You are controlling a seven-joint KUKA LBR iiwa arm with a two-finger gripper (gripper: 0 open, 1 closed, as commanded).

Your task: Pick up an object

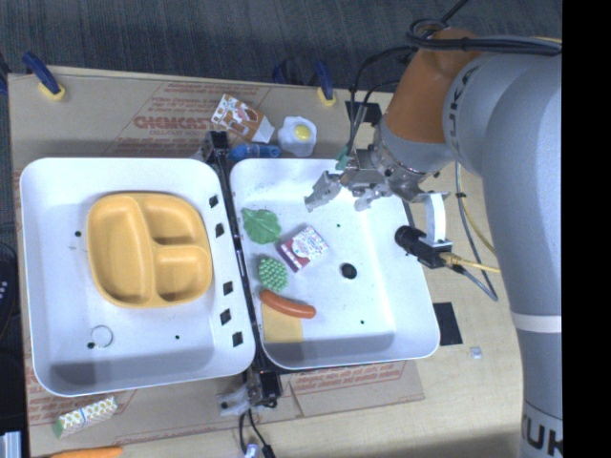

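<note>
Hand (336,191): suspended over the upper part of the right bin (406,327), carrying nothing; its metal tips point toward the bin's left half, and whether they are apart or together cannot be told at this angle.

Candidate objects, nearest the camera first, all lie along the right bin's left side. An orange sausage-like toy (287,304) lies flat, with a tan flat piece (283,328) just beside it at the front wall. Behind it sits a round green knobbly toy (272,273), then a small red-and-white packet (304,247), tilted, then a green leafy toy (261,224) close to the divider.

Risks, as judged:
- The objects are crowded; a descent on one could nudge or trap its neighbour.
- The packet looks thin and flat, so the tips may slide over it.
- The leafy toy and the knobbly toy lie close to the bin wall, where a tip could strike the rim.
- The sausage toy is rounded and may roll out of a closing grip.

The left bin (38,256) holds a yellow divided plate (148,248). Beyond the bins, on the desk (143,113), rest a small carton (235,115) and a yellow-white object (299,134).
</note>
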